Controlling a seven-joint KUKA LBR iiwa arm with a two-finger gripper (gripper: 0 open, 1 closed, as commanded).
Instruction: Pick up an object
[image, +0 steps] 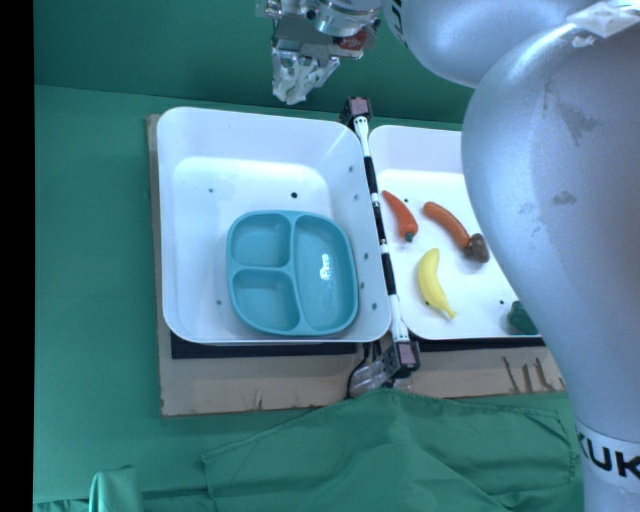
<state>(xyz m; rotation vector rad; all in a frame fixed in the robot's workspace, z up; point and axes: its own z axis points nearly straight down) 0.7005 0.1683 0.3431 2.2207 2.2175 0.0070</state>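
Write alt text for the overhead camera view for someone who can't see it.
A grey robot arm's gripper hangs above the far edge of the left white bin, which holds a teal three-compartment plate. The right white bin holds a yellow banana, an orange carrot and an orange-brown sausage.

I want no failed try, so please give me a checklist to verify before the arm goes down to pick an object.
1. Claw raised above the bins: ok, it sits past the left bin's far rim.
2. Claw carries nothing: cannot tell.
3. Objects to pick are present: ok, banana and two orange pieces lie in the right bin.
4. Banana lies apart from its neighbours: ok.
5. Claw is over an object: not ok.
6. Green item in full view: not ok, the arm partly covers it.
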